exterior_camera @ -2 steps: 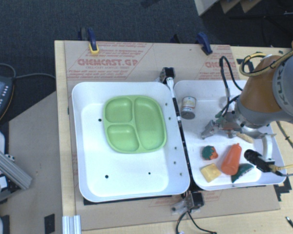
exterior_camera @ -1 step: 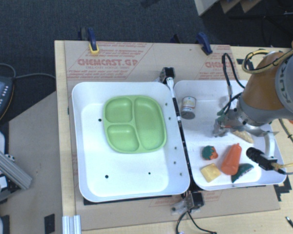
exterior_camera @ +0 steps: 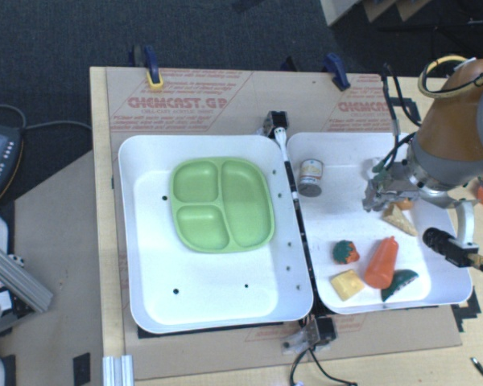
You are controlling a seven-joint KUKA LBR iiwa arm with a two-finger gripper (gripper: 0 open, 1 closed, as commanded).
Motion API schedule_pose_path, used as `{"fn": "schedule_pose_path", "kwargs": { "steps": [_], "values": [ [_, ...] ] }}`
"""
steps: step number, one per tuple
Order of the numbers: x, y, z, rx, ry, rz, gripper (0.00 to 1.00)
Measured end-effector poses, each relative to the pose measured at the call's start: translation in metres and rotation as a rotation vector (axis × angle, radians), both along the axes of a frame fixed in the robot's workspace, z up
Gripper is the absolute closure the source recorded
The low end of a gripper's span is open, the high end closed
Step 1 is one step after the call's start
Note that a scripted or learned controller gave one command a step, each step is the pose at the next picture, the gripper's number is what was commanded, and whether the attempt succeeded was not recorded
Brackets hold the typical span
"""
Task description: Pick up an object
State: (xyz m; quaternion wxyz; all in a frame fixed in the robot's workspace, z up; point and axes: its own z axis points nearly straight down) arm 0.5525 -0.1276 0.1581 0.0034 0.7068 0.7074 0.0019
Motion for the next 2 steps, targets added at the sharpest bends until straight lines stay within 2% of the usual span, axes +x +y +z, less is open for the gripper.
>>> {"fn": "schedule_pose_path", "kwargs": {
  "steps": [1,2],
  "values": [
    [0.002,0.002,0.043,0.000,0.001,0.000,1.00],
    [0.003,0.002,0.068,0.001,0.002,0.001,1.00]
  ]
}}
